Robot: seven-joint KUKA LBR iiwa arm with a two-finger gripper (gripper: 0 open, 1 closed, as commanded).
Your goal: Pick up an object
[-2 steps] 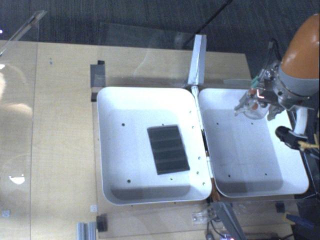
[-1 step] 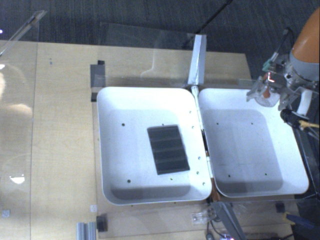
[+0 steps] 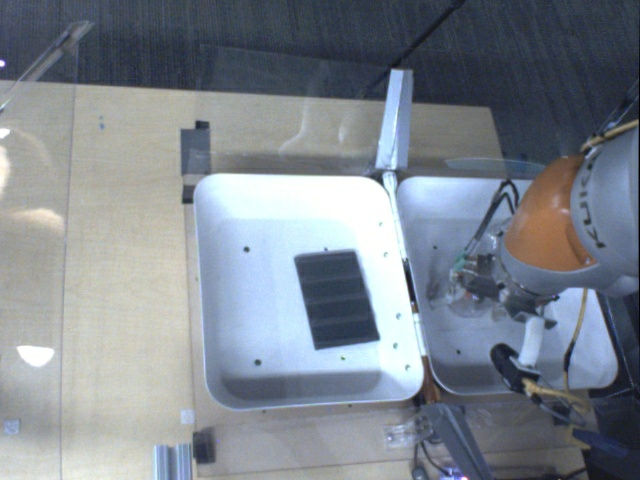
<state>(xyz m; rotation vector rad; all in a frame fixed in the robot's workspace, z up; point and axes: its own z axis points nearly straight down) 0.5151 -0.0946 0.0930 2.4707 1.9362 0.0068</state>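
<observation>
Pincer [image 3: 470,286] is hanging low over the right bin [image 3: 440,218], tucked under the orange band [image 3: 545,223] of the arm [image 3: 600,218], and whether it is open or closed I cannot tell, since the wrist is blocking the tips. Just beneath it something pale and glassy [image 3: 462,300] seems to be lying on the bin floor, blurred, too hard to name. The one clear object, a dark ribbed slab [image 3: 337,298], is lying flat in the middle of the left bin [image 3: 230,208], well apart from the pincer, across the wall between the bins. Now the risks, as I am judging them: if the pale thing is the target, it is looking slick and low, so the tips could be sliding off it or closing on nothing. A descent too deep would be scraping the bin floor. Cables [image 3: 500,208] are dangling near the wrist and could be snagging. And if the slab is the target, the arm is sitting over the wrong bin.
</observation>
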